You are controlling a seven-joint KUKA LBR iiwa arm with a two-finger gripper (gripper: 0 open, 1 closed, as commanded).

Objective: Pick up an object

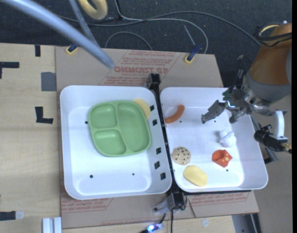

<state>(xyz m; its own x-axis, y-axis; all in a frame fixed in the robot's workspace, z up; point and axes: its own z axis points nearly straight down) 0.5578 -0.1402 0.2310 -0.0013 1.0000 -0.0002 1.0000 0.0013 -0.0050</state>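
the gripper hangs over the right bin, fingers spread, holding nothing. the nearest target, a crumpled white wad, lies just below it; soft and pale on white, it may slip or be missed. the smooth sausage could roll, and the rounded lemon squirt out.
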